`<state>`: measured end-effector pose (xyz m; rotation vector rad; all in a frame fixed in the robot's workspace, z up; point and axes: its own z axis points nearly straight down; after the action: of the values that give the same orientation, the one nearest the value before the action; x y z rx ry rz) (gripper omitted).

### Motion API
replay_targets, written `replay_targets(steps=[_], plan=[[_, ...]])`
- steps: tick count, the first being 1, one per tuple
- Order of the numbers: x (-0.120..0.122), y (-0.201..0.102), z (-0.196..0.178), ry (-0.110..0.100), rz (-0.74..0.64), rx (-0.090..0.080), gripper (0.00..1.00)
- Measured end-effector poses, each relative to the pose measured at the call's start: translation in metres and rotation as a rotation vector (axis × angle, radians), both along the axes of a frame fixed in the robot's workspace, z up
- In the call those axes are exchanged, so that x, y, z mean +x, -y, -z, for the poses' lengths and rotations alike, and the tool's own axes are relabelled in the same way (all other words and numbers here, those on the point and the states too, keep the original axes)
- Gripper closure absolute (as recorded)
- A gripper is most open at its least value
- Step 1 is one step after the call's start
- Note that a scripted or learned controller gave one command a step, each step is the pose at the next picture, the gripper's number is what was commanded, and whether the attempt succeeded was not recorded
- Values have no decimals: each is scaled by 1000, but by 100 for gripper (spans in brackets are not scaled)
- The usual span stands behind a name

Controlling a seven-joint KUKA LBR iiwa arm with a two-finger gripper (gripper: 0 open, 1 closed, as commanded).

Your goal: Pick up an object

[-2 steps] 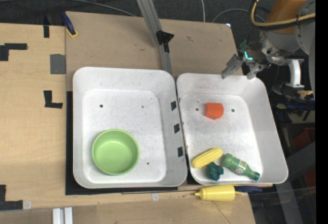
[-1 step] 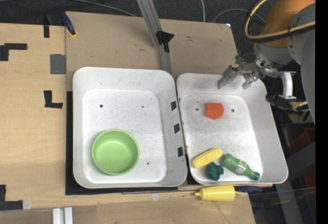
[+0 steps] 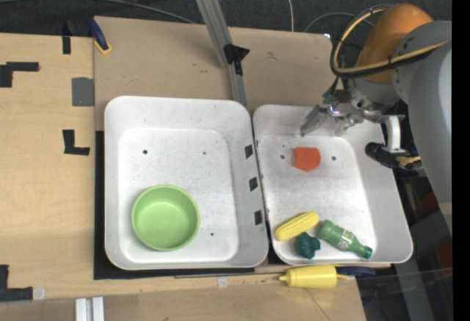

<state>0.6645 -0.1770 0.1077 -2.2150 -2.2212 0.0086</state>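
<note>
My gripper [image 3: 325, 123] hovers over the far edge of the right bin [image 3: 382, 187], its fingers spread open with nothing between them. An orange-red block [image 3: 308, 159] lies in that bin just below and left of the fingertips, apart from them. Near the bin's front edge lie a yellow corn cob [image 3: 296, 225], a green bottle [image 3: 343, 237] and a small dark green piece [image 3: 307, 245]. A green bowl [image 3: 165, 217] sits in the front left of the left bin [image 3: 176, 121].
A yellow bottle-shaped toy [image 3: 314, 277] lies on the bench just outside the right bin's front rim. A grey pole [image 3: 211, 15] slants down to the divide between the bins. Cables loop behind the arm at the back right.
</note>
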Motion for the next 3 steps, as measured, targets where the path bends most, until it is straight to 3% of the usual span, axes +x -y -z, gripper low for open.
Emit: replay_targets(steps=[1, 2, 3], plan=[[0, 0, 17, 2, 1, -2, 0], [0, 0, 8, 3, -1, -3, 100], [4, 1, -56, 13, 1, -1, 100]])
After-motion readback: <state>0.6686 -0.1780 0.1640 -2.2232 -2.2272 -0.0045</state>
